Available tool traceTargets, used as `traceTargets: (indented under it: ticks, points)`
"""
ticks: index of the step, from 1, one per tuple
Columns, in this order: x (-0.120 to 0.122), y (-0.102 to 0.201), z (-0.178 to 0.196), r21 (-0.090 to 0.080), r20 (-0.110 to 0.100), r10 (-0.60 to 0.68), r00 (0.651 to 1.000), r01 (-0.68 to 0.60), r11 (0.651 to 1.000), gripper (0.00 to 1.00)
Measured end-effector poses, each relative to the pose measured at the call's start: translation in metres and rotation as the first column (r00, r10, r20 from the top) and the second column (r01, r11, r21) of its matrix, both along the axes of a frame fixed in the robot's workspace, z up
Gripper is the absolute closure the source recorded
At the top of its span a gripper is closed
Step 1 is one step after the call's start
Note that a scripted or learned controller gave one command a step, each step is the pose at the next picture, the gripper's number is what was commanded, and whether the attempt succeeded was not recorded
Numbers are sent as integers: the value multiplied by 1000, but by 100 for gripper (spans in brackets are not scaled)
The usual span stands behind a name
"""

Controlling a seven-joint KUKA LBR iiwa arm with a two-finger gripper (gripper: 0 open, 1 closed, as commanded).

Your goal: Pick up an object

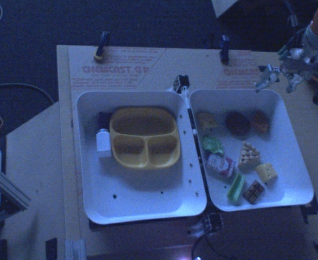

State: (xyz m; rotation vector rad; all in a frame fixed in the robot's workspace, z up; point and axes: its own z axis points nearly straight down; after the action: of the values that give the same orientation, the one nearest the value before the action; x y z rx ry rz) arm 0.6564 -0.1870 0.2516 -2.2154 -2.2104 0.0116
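My end effector [276, 80] hung above the far right corner of the right bin [294, 145], over its rim and the table [66, 145] edge just behind it. Its two pale fingers [264, 81] stood apart, pointing down, with nothing between them. My arm [317, 34] reached in from the right, its orange band showing near the top corner of the dim, blue-lit view.

Below and to the left of my end effector, the right bin held a scatter of small toy foods. Along its far side lay a yellowish piece [206, 121], a dark round piece [238, 123] and a reddish-brown piece [260, 121], side by side and near each other. Toward the middle sat a green leafy piece [212, 144], a red and white packet [220, 165] just beneath it, and a waffle-patterned wedge [249, 155] to their right. Nearer the front lay a yellow cheese-like block [266, 172], a green pod [235, 187] and a brown chocolate square [253, 192] touching or just beside the pod. None of these was in contact with my end effector.

The left bin [93, 199], touching the right one along the middle, carried a yellow divided plate [145, 137] with a small white bottle [103, 142] against its left edge
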Motion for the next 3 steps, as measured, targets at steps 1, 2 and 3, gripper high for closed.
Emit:
traceTargets:
  ticks: [1,2,3]
  points:
    - [2,0,8,-3,13,3,1000,-2,1000,0]
    - [8,-1,-37,-2,9,4,1000,-4,1000,0]
    - [3,-1,-100,-1,6,2,1000,-2,1000,0]
